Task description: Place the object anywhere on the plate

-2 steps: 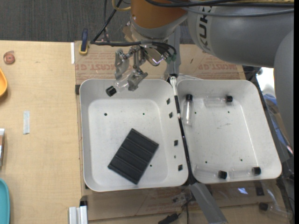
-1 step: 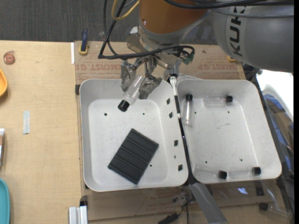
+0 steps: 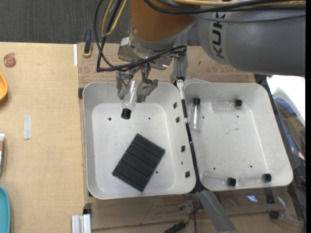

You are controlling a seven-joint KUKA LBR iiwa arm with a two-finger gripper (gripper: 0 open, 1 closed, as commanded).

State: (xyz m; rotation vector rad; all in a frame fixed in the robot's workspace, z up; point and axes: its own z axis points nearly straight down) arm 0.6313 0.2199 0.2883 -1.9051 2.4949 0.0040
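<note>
The arm [image 3: 228, 18] reaches in from the right and hangs over the back of the left bin [image 3: 90, 144]. Its orange band sits high in the frame, with yellow and black cables looping around it.

The gripper [image 3: 136, 90] points down over the left bin's rear edge. Its two fingers [image 3: 148, 87] are clamped on a clear tube with a black cap [image 3: 128, 101]. The tube hangs tilted between them, cap end lowest, just above the bin floor near the back wall. I cannot tell whether the cap touches the floor.

The black ribbed plate [image 3: 139, 161] lies flat on the floor of the left bin, turned at a diagonal, toward the front of the bin. It is apart from the held tube, which hangs behind it and slightly to its left in the view.

In the right bin [image 3: 286, 164]:
- one clear tube with a black cap [image 3: 195, 113] near the left wall, cap toward the back
- one clear tube [image 3: 226, 104] lying across the back, black cap at its right end
- one clear tube with black caps at both ends [image 3: 249, 180] lying along the front wall

The bench [image 3: 39, 130] to the left is bare wood, with a small grey strip [image 3: 27, 127] on it and an orange item [image 3: 2, 89] at the edge of the view.
</note>
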